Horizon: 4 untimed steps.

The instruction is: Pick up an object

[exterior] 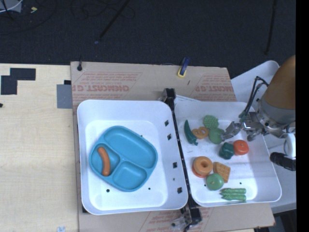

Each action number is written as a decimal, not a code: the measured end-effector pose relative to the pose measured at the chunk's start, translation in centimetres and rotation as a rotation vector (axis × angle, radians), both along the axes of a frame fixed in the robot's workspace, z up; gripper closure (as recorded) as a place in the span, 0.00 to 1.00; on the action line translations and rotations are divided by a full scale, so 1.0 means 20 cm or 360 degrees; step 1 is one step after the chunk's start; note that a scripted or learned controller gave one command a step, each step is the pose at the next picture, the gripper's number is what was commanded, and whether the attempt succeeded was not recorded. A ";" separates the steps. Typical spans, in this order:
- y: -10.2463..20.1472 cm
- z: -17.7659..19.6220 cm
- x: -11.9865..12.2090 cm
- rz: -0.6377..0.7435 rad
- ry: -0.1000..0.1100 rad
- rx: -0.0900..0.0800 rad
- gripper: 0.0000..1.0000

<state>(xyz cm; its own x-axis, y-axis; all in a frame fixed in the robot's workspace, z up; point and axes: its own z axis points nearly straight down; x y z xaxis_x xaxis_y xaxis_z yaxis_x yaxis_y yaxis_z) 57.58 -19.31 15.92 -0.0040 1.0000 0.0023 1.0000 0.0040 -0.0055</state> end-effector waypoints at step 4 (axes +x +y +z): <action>0.00 0.07 0.00 -0.0005 -0.0014 -0.0005 1.00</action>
